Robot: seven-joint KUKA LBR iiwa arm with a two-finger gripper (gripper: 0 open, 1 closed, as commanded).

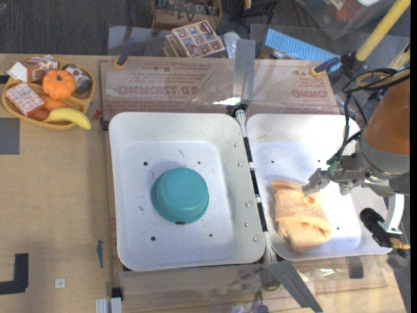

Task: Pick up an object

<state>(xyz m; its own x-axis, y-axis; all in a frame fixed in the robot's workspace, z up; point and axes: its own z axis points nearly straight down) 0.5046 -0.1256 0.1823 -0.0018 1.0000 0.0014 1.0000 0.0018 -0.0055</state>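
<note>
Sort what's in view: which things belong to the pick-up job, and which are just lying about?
Job: gripper over the right bin; crumpled yellow cloth beneath it; teal bowl, upside down in the left bin.

Lying about: dish of toy food with banana and pumpkin; boxes and clutter behind the bench.

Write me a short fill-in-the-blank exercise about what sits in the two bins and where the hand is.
1. The teal bowl lies upside down in the ______ bin.
2. The crumpled cloth in the right bin is pale ______ in colour.
3. The hand is above the ______ bin, at the cloth's upper edge.
4. The dish beyond the bins' far left corner holds a yellow ______ along its near edge.

Missing words: left; orange; right; banana
</note>
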